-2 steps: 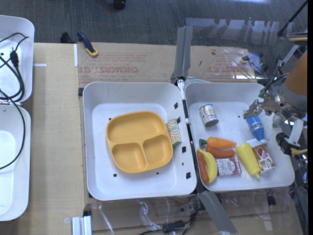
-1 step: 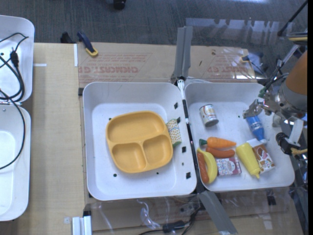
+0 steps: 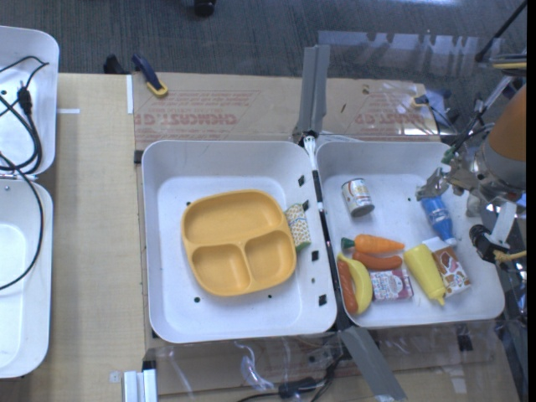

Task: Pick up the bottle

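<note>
A blue bottle [image 3: 437, 215] lies in the right bin [image 3: 394, 167], near its right wall, with its far end just under my gripper [image 3: 444, 186]. The gripper reaches in from the right on the grey arm with the orange band [image 3: 512, 134], and it hangs at or just above the bottle's far end. A yellow squeeze bottle [image 3: 425, 273] lies further forward in the same bin, beside a small red and white carton [image 3: 453, 272].
The right bin also holds a tin can [image 3: 358, 197], a carrot [image 3: 379, 244], a sausage [image 3: 377, 261], a banana [image 3: 357, 282] and a flat packet [image 3: 390, 286]. In the left bin [image 3: 167, 291] sit a yellow divided plate [image 3: 239, 242] and a small patterned item [image 3: 297, 225].
</note>
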You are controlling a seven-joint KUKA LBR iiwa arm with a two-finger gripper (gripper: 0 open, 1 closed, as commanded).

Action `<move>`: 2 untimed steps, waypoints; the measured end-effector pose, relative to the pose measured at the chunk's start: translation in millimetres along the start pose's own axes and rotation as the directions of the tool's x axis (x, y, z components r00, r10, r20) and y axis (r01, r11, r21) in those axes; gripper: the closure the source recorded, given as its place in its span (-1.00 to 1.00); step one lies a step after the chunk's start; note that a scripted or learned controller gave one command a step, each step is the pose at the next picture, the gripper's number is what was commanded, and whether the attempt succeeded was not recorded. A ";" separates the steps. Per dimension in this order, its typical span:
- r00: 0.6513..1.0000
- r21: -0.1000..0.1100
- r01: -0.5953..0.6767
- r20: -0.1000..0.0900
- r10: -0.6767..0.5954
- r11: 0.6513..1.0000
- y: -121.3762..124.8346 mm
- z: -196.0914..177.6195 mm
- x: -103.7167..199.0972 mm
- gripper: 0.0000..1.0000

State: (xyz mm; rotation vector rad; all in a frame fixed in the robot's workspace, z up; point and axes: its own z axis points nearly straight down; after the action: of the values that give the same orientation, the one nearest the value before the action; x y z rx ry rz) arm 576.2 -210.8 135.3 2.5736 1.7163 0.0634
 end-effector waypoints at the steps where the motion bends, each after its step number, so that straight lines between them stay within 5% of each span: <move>1: 0.998 -0.001 0.059 0.001 -0.059 0.998 2.4 1.0 0.6 -1.00; 2: 0.999 -0.004 0.044 0.000 -0.044 0.999 3.1 0.8 1.3 -1.00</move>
State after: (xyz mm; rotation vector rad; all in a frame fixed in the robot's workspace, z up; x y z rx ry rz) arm 579.6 -210.8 134.7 2.5314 1.7704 0.0651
